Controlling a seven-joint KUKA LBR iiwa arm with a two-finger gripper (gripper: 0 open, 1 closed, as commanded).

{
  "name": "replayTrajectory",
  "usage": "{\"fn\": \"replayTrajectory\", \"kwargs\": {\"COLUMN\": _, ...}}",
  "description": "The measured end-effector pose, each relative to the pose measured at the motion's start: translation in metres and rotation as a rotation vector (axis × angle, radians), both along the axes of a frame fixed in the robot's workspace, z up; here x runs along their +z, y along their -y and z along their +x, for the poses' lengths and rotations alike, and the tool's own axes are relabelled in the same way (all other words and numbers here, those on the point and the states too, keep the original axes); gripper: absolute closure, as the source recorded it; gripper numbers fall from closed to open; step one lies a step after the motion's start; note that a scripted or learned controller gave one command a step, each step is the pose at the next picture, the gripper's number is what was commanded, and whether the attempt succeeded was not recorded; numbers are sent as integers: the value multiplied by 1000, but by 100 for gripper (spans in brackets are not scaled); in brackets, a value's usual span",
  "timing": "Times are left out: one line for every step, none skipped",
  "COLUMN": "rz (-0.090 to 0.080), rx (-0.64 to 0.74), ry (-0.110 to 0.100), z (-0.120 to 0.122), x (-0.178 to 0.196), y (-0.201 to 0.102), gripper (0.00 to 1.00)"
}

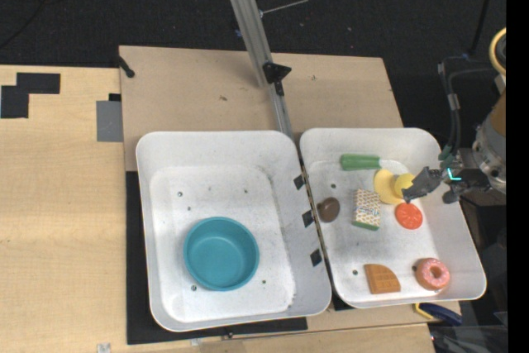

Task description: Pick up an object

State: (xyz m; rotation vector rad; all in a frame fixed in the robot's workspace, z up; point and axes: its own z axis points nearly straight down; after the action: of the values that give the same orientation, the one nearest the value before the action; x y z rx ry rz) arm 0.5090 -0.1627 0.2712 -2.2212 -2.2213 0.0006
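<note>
1. Camera view: I am looking down on both bins at a slant, and I am finding the gripper (pixel 426 184) reaching in from the right, hanging over the right bin (pixel 463 277) near its right-hand wall.
2. I am reading its dark fingers as spread apart, with nothing between them; it is carrying no object.
3. I am judging the yellow piece (pixel 388 183) to be the likeliest target. It is lying just to the left of the fingertips, touching or very nearly so; I cannot tell which from this slant.
4. I am noting the red disc (pixel 409 217) just below the fingers and slightly left, close beside the yellow piece.
5. I am recording the other contents further left: a green bar (pixel 360 163) lying with its long axis across the bin, a patterned block (pixel 368 209), and a brown round object (pixel 329 209). A pink ring (pixel 432 274) and an orange-brown wedge (pixel 382 279) are sitting near the front edge, well apart from the gripper.
6. I am seeing a blue bowl (pixel 221 253) in the left bin (pixel 157 178), far from the arm.
7. I am judging that the coming move needs a short shift leftward and down.
</note>
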Motion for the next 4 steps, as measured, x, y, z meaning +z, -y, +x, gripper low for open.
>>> {"fn": "replayTrajectory", "kwargs": {"rz": 0, "rx": 0, "ry": 0, "z": 0, "x": 0, "y": 0, "gripper": 0}}
{"fn": "replayTrajectory", "kwargs": {"rz": 1, "rx": 1, "ry": -4, "z": 1, "x": -43, "y": -2, "gripper": 0}}
{"fn": "replayTrajectory", "kwargs": {"rz": 1, "rx": 0, "ry": -4, "z": 10, "x": -93, "y": -4, "gripper": 0}}
{"fn": "replayTrajectory", "kwargs": {"rz": 1, "rx": 0, "ry": -4, "z": 13, "x": -136, "y": -6, "gripper": 0}}
